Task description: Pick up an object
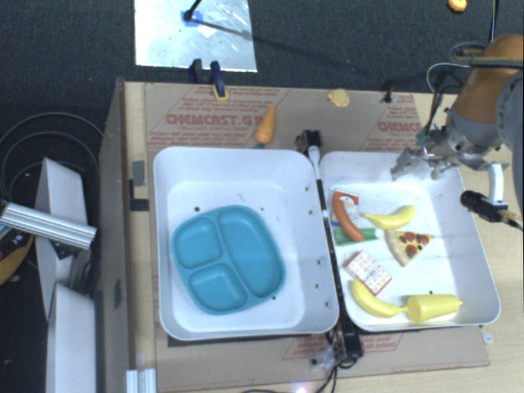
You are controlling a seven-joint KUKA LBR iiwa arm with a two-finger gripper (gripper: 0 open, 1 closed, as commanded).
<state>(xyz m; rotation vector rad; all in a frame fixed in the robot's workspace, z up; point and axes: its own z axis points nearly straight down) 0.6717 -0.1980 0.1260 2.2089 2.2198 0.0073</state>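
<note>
Poised over the upper edge of the right bin (483,301), at the frame's upper right: gripper (419,164) with fingers spread, nothing between them. Lying below it in that bin: two bananas (391,218) (370,299), a pizza slice (407,244), a yellow cup (434,305) on its side, a small patterned box (368,271). In the left bin (172,178), a blue divided tray (227,257). Beneath both, printed cardboard (213,117) on dark carpet (65,39)

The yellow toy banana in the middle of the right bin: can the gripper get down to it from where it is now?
Probably yes. The curved yellow toy banana lies uncovered, with open space above it, and the gripper hovers over the same shallow white bin.
</note>
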